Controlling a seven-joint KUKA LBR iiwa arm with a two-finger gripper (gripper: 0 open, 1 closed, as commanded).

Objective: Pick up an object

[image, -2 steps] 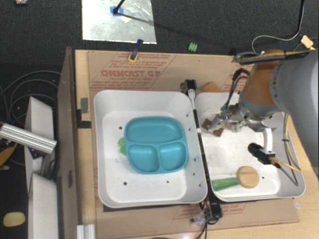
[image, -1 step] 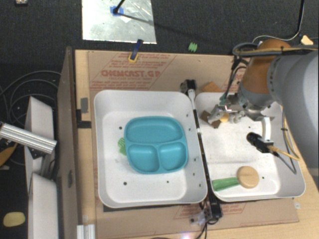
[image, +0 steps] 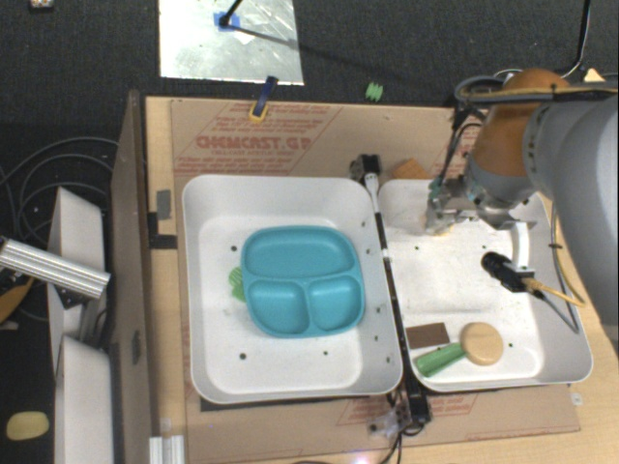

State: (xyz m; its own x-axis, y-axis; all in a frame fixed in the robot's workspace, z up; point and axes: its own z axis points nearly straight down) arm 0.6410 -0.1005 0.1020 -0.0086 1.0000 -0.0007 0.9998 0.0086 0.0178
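Observation:
My gripper (image: 442,218) hangs over the back left corner of the right bin (image: 556,356), low above its white floor, with nothing visible under it. Near that bin's front edge lie a brown flat block (image: 427,335), a green elongated piece (image: 438,359) and a tan round piece (image: 482,344), all well in front of the gripper. In the left bin (image: 208,259) sits a blue divided plate (image: 302,278), and a small green thing (image: 235,280) peeks out from under its left edge.
The black divider (image: 384,259) between the bins runs just left of the gripper. An orange-tan block (image: 410,170) lies on the cardboard behind the right bin. My grey arm (image: 571,153) covers the right bin's back right part.

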